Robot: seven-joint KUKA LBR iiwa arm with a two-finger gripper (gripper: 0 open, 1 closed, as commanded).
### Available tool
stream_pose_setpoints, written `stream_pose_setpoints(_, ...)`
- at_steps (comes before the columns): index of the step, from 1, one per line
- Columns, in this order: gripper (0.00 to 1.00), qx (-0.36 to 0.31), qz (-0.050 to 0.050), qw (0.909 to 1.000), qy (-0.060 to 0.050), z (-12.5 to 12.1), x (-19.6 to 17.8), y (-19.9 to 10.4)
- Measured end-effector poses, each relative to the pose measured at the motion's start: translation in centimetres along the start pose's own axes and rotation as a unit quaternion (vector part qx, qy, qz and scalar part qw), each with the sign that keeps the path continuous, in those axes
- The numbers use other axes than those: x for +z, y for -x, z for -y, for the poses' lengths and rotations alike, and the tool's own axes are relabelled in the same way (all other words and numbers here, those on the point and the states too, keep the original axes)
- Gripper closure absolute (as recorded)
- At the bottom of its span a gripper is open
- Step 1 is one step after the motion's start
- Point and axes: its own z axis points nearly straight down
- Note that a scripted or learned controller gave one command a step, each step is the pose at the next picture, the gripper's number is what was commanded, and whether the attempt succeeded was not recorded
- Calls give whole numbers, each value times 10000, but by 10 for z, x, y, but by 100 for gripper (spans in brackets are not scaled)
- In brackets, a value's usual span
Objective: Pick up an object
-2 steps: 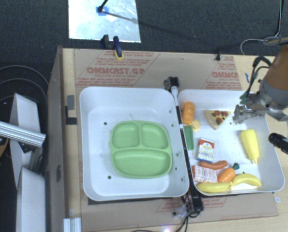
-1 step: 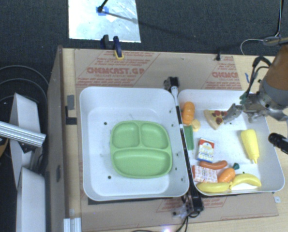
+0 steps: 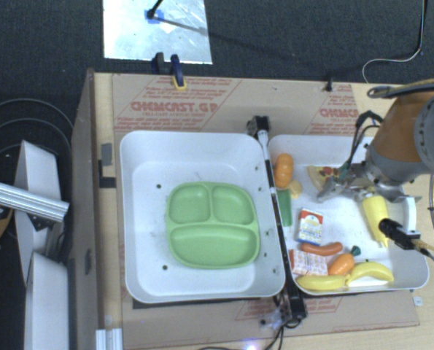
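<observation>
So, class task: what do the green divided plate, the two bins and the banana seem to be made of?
Green divided plate: likely moulded plastic, with an even pale colour and a soft sheen.
Left bin and right bin: probably thin formed plastic, white, with rounded corners.
Banana: seemingly toy plastic, uniform yellow and smooth, though the view leaves this open.

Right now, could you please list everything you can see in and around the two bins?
shallow white bins: two, white, side by side on the bench
green divided plastic plate: one, left bin
orange toy fruit: one, right bin, upper left
small printed box: one, white, right bin centre
toy sausage: one, red-orange, below the box
yellow toy banana: one, right bin's front edge
tool: one, metallic, low over the right bin
</observation>
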Motion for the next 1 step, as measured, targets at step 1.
stream_pose_setpoints(1,0,-66,-6,9999,100,-69,-103,-85)
